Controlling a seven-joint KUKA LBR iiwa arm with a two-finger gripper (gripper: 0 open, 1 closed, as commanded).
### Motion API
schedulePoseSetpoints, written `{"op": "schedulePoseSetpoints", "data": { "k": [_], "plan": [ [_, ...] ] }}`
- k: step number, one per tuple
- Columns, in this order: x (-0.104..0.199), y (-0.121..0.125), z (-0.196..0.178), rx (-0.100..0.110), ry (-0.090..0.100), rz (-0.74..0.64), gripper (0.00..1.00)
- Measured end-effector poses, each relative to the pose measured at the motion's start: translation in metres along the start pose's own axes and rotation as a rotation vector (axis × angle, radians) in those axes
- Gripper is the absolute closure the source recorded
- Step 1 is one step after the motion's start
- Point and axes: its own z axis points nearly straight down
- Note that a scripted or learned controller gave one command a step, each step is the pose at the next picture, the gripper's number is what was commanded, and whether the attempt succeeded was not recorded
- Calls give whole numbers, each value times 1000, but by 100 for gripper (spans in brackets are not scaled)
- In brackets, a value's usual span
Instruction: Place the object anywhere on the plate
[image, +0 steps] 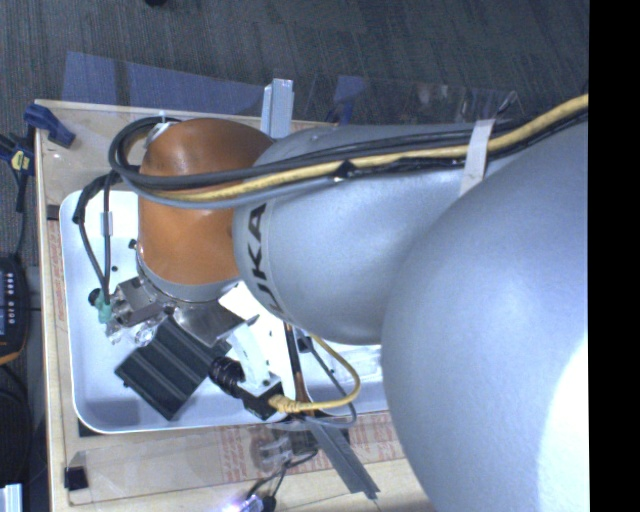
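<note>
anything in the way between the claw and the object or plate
Nothing visible stands in the way by the claw, low over the white bin. The grey arm covers the rest, so beyond that I cannot tell.

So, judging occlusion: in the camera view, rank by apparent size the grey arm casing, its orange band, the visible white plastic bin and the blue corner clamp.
Largest: grey arm casing, inflated by nearness to the camera.
Next: orange band and white plastic bin, visible parts too alike to rank.
Smallest: blue corner clamp.
</note>
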Motion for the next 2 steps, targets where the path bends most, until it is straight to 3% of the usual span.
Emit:
{"op": "schedulePoseSetpoints", "data": {
  "k": [1,2],
  "plan": [
    [-58,-22,30,-3,1,-63,100],
    [-20,4,148,-1,1,73,100]
  ]
}}
